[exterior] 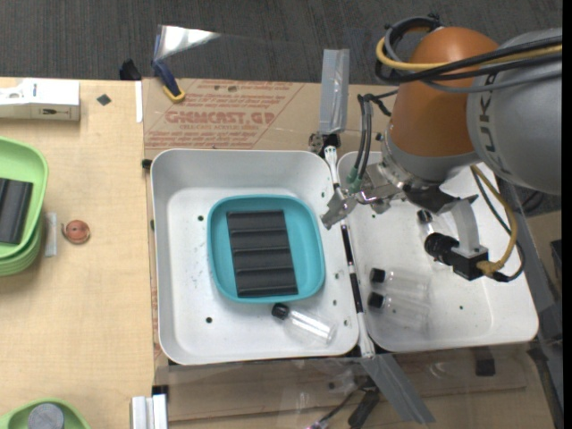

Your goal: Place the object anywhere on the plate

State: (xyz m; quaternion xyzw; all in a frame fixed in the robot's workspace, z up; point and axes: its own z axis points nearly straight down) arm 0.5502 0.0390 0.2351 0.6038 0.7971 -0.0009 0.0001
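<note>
From the camera view I see the grey arm's pincer low over the shared rim between the two shallow white bins, its wrist bulk covering the right bin's upper half. Whether the pincer is parted or closed, or has anything in it, I cannot tell; the wrist and cables hide that.

The teal square plastic plate sits in the middle of the left bin, carrying a black ridged insert. A clear plastic vial with a black cap lies on its side on the left bin's floor, just beside the plate's lower edge and not on it. Two more clear black-capped vials lie in the right bin.

My judgement: a vial has yet to be gripped. Being clear, smooth and round, it will likely roll or slip, so I would close across its body near the middle, then lift clear of the plate's raised lip before setting it down.
</note>
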